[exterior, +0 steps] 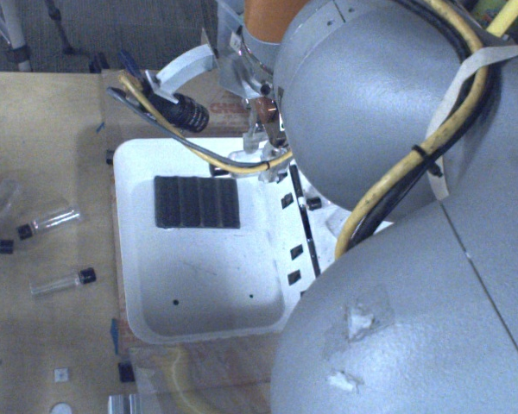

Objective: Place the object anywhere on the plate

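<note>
A black ribbed rectangular slab [197, 203] lies flat in the far half of the left white bin [147, 317]. The grey arm with its orange band [281, 3] covers the right of the view and hides the right bin. The gripper [261, 136] hangs at the bin's far right corner, just right of the slab, half hidden behind the arm and a yellow cable [216, 158]. Nothing can be seen held in it.
Several clear vials with black caps [56, 221] lie on the wooden bench left of the bin. A black cylinder [190, 115] and a white bracket [186, 65] stick out behind the bin's far edge. Black clips [295, 253] line the bin's right rim.
</note>
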You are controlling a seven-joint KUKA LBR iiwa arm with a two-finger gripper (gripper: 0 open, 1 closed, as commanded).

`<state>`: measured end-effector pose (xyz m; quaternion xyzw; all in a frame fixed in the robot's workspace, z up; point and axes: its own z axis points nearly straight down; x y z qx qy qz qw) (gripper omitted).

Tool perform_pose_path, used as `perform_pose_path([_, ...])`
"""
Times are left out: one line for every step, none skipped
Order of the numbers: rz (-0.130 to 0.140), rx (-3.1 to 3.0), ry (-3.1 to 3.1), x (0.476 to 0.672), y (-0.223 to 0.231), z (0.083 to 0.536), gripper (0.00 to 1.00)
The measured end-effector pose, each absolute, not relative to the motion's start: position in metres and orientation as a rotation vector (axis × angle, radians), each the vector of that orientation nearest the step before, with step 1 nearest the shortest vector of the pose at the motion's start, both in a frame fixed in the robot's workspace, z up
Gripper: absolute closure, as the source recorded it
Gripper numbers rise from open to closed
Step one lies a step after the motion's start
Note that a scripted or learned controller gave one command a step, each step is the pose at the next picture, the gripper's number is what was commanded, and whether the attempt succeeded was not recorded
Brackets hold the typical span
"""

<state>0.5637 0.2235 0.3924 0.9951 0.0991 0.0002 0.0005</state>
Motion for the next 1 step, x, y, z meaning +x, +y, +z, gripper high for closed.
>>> perform_pose_path([0.0,3.124,0.311,0.5676,0.2231,0.2904,1.0])
